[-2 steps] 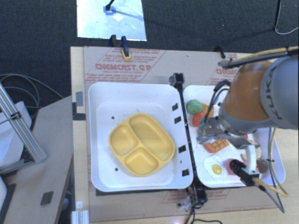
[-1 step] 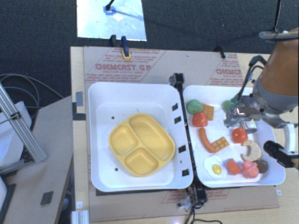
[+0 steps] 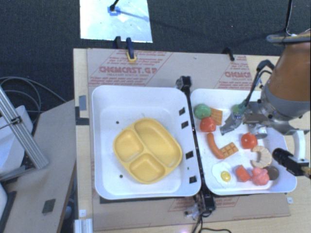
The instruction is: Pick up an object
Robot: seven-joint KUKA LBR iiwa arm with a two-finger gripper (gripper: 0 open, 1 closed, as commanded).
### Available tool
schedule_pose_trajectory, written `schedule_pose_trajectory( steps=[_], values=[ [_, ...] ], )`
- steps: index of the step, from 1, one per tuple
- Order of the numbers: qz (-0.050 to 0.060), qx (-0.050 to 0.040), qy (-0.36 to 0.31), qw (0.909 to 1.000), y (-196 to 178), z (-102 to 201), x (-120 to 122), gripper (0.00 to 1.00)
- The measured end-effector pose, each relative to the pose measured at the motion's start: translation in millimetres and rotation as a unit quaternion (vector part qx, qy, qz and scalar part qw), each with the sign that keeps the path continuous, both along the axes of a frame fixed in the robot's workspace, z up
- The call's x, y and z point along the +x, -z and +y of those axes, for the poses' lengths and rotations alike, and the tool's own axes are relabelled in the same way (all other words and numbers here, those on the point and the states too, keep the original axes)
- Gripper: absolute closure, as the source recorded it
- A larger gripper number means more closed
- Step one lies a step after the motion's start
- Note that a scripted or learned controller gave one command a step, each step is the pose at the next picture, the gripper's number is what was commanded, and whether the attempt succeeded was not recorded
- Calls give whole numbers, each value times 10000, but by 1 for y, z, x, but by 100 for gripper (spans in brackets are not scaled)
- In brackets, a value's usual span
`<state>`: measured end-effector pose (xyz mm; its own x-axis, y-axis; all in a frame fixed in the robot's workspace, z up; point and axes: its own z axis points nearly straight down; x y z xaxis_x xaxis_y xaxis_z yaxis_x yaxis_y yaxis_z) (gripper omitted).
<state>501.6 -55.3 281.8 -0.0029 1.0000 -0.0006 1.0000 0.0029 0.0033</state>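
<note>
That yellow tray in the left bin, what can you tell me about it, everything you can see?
The yellow tray is a rounded, plastic-looking divided plate with three shallow compartments: one long one along its upper right side and two smaller ones at the left and bottom. Raised ridges separate them. It lies flat, right side up, turned at an angle, near the middle of the left white bin, resting on the bin's floor. Its compartments look bare. It lies apart from the bin's walls, and the toy foods sit in the other bin.

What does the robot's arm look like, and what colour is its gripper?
The arm is a thick, rounded grey body with a wide orange band above the wrist. A thin dark cable curves along its side. The gripper is grey metal, slim and pointed.
</note>
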Motion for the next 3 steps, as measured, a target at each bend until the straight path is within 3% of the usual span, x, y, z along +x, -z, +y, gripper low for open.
schedule_pose_trajectory(
  steps=[1, 2, 3],
  values=[
    [61, 10, 11, 10000, 103, 5, -17, 0],
    [-88, 21, -44, 9999, -124, 73, -13, 0],
    [82, 0, 12, 10000, 67, 81, -15, 0]
  ],
)
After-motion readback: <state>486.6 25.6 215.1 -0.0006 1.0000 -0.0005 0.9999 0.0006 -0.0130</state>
